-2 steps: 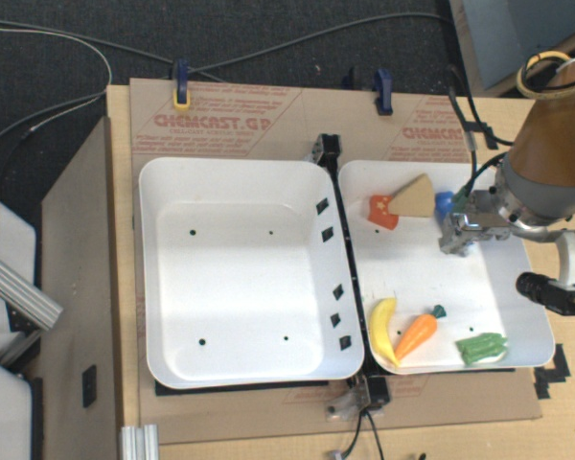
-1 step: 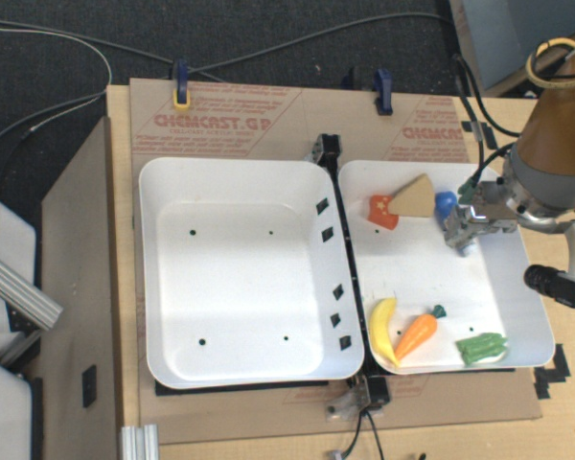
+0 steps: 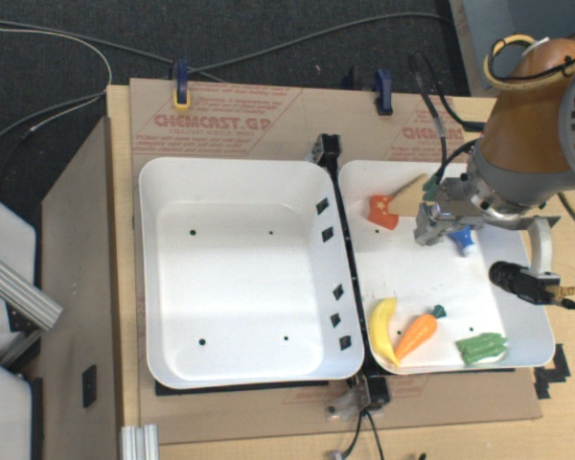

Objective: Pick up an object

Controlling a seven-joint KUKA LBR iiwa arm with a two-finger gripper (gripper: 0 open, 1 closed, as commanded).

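My gripper (image 3: 433, 230) hangs low over the upper middle of the right bin (image 3: 517, 300), under the orange band of the arm. A blue object (image 3: 463, 240) lies right beside it on its right, partly hidden by the gripper body. A red block (image 3: 383, 212) sits to its left, and a tan wedge (image 3: 411, 187) lies just above that. At the bin's front lie a yellow banana (image 3: 383, 328), an orange carrot (image 3: 417, 333) and a green object (image 3: 482, 348). A small teal piece (image 3: 439, 311) sits by the carrot's top.
The left bin (image 3: 163, 257) lies beside the right one, with a black divider rail (image 3: 340, 247) between them. A black cable connector (image 3: 517, 282) hangs over the right bin's right side. Clamps hold the cardboard base at the back.
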